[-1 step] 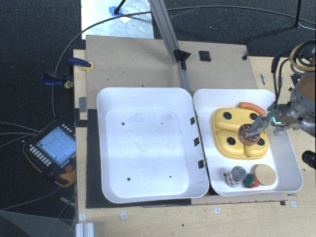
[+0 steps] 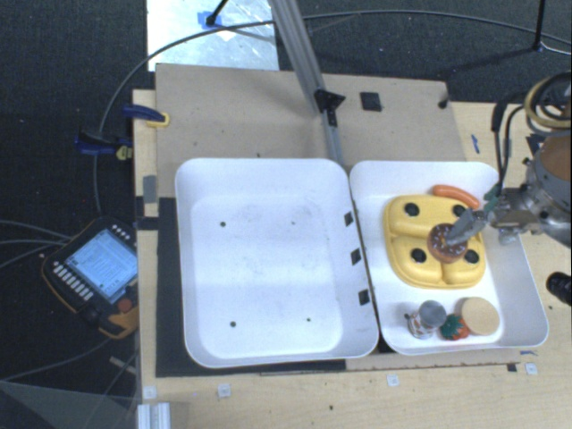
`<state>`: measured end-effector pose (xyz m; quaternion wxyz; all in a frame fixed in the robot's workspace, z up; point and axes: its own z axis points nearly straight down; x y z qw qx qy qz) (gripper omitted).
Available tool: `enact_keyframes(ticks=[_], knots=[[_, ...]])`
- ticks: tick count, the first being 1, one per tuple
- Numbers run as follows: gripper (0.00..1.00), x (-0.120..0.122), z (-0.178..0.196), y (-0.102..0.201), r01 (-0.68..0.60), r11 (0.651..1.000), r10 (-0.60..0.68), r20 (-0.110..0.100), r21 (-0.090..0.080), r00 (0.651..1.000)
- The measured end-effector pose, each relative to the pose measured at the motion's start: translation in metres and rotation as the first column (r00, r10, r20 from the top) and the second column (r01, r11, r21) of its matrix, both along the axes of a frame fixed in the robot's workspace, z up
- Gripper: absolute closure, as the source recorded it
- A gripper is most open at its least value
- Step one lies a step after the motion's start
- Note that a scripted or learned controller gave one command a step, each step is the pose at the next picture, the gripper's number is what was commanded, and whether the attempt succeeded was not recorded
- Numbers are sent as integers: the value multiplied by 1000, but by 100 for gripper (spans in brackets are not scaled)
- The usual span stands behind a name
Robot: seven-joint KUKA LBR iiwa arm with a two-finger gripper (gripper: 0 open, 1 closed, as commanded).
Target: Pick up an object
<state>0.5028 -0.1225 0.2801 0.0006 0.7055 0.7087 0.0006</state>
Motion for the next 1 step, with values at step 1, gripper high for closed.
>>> enact_keyframes(ticks=[1], knots=[[0,8,-59,0,3,1000,-3,-5,0,1000]])
